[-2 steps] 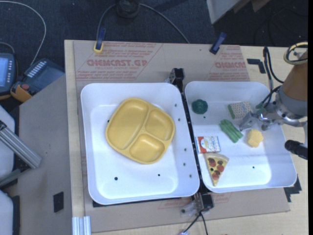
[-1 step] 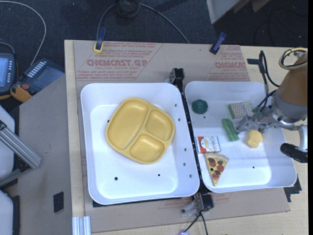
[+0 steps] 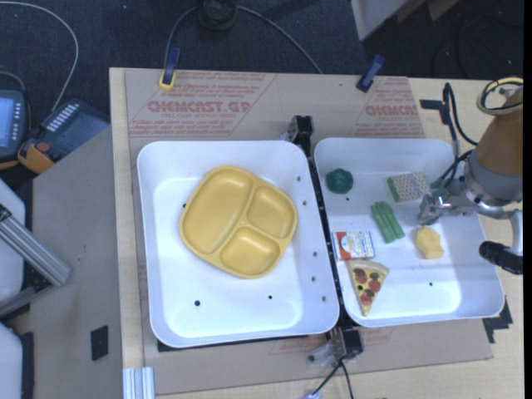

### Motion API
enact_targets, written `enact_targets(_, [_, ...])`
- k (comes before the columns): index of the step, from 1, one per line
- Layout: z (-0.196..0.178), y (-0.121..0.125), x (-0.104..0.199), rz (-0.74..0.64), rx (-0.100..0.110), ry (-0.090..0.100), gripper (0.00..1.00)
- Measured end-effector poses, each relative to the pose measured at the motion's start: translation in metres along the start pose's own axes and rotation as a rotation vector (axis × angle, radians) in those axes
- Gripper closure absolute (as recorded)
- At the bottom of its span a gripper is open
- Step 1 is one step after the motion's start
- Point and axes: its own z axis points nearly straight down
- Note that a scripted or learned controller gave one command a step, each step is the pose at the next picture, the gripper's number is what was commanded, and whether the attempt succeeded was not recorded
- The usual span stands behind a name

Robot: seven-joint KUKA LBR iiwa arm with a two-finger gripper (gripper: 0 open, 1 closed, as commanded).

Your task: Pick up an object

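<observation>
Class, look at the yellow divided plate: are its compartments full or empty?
Empty: all three compartments of the yellow plate show only bare yellow surface.

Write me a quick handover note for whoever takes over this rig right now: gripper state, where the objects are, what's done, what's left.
Gripper: low over the right bin, just above the yellow lump; nothing visibly held.
Right bin items: green round piece, green stick, speckled grey block, small red-and-white card, pizza slice toy.
Left bin: yellow divided plate.
Done: arm has reached in from the right.
Left: grasp and lift one object; the yellow lump or grey block look nearest.
</observation>
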Motion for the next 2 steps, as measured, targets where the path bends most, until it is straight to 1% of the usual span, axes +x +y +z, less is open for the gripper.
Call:
enact_targets(1, [-0.039, -0.004, -0.002, 0.0, 0.0, 0.0, 1.0])
enact_targets(2, [-0.081, -0.005, -0.008, 0.0, -0.004, -0.002, 1.0])
